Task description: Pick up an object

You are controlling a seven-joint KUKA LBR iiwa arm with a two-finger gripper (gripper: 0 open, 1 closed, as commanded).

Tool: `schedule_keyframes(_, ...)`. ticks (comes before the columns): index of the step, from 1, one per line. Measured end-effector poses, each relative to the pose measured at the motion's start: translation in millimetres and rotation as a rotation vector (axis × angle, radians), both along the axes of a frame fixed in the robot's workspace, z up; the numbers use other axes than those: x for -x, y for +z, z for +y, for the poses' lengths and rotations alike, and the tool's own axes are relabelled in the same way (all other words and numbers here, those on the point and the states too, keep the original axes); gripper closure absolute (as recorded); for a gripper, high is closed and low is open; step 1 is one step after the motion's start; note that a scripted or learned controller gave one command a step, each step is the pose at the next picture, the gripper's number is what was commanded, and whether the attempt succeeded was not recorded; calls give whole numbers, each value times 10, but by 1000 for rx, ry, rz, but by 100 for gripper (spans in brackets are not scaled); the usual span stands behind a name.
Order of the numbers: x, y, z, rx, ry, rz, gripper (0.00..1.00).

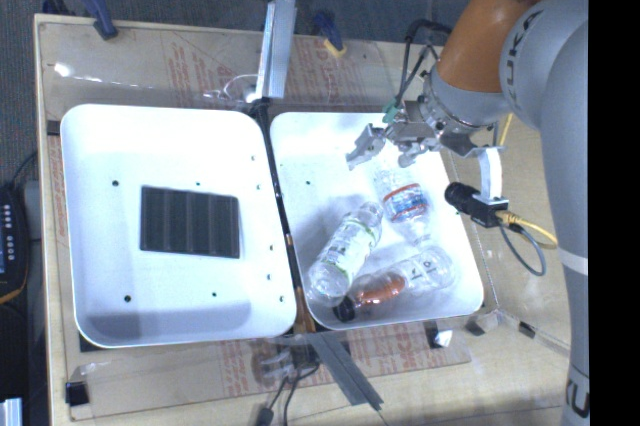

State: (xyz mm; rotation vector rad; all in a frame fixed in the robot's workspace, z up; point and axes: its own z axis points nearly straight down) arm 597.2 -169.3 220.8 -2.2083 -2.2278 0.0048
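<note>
The gripper (385, 147) hangs over the upper part of the right bin (300, 214) with its fingers spread wide and nothing between them. Just below it lie three clear plastic bottles: one with a blue label (404, 202), one angled at centre (345, 252), one along the lower edge (398, 286).

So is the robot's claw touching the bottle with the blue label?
Apart. In the camera view, the gripper hangs over the right bin, and white bin floor shows between it and the blue-label bottle below.
</note>
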Motion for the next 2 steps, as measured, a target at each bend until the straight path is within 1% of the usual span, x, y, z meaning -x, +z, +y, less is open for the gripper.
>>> schedule_keyframes(1,238,-175,-414,1,-14,-2,0)
schedule_keyframes(2,270,-15,-253,1,57,-4,0)
